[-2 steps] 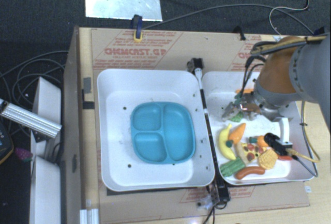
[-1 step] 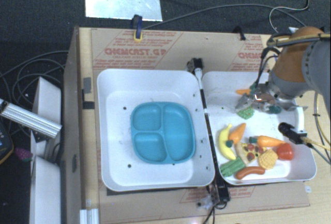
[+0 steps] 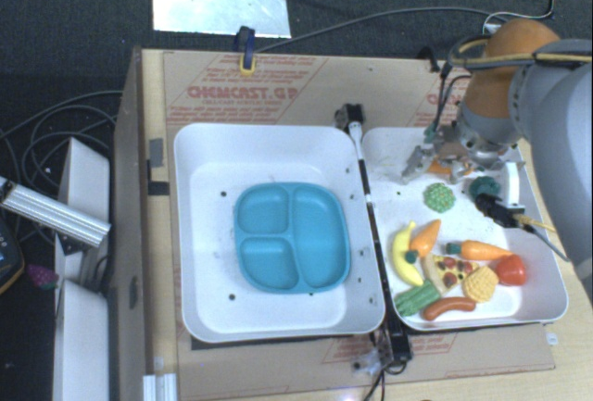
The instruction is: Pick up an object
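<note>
My gripper (image 3: 435,165) is low in the back of the right bin (image 3: 547,302), open, with one grey finger (image 3: 412,169) splayed out to the left. A small orange piece (image 3: 439,169) lies just under the gripper; whether they touch is unclear. Toy foods lie in front of it: a green bumpy ball (image 3: 439,197), a teal piece (image 3: 484,187), a banana (image 3: 402,256), a small carrot (image 3: 425,237), a longer carrot (image 3: 482,250), a tomato (image 3: 510,270), a pizza slice (image 3: 447,269), a yellow waffle (image 3: 480,282), a sausage (image 3: 449,307) and a green cucumber (image 3: 417,300).
The left bin (image 3: 199,205) holds a blue divided plate (image 3: 292,236). A ridge (image 3: 364,195) separates the two bins. The arm's grey body and orange band (image 3: 519,43) hang over the right bin's back right corner. Cables run across the bench behind the bins.
</note>
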Robot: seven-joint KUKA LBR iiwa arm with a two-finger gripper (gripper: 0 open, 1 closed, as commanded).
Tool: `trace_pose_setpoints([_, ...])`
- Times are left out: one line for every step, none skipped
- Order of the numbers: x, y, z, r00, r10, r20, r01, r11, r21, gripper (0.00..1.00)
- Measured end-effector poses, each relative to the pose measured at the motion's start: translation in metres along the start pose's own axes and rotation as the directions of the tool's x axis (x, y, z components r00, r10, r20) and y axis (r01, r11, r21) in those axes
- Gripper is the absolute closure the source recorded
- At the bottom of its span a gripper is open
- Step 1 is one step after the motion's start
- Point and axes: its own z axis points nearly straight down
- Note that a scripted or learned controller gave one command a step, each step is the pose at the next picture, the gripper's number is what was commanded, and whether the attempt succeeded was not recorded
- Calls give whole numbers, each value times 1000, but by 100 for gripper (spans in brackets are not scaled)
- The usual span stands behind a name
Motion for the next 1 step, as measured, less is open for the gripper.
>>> trace_pose_setpoints([-42, -17, -18, 1000, -10, 5, 10, 999, -40, 0])
